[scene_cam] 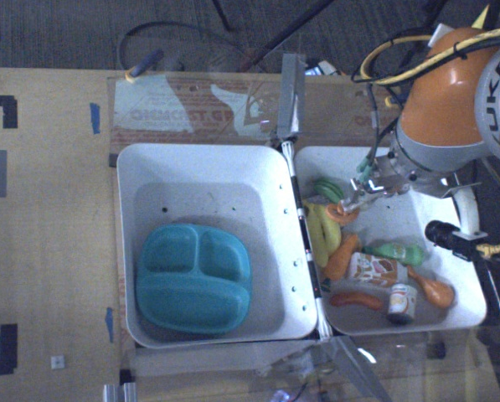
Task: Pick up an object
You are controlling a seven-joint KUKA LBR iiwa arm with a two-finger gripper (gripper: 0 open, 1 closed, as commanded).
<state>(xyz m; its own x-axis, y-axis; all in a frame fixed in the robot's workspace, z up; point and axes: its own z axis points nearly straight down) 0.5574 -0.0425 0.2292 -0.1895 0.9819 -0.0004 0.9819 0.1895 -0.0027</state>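
Right now the end effector [360, 193] hovers low over the banana [320, 231]. Nothing looks lifted yet. Whether it's clamped, I cannot tell.

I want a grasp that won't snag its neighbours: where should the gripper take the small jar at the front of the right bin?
Probably across the jar's body, coming straight down from above. It seems to lie near the front wall of the right bin, close to the red piece, so a side approach looks blocked.
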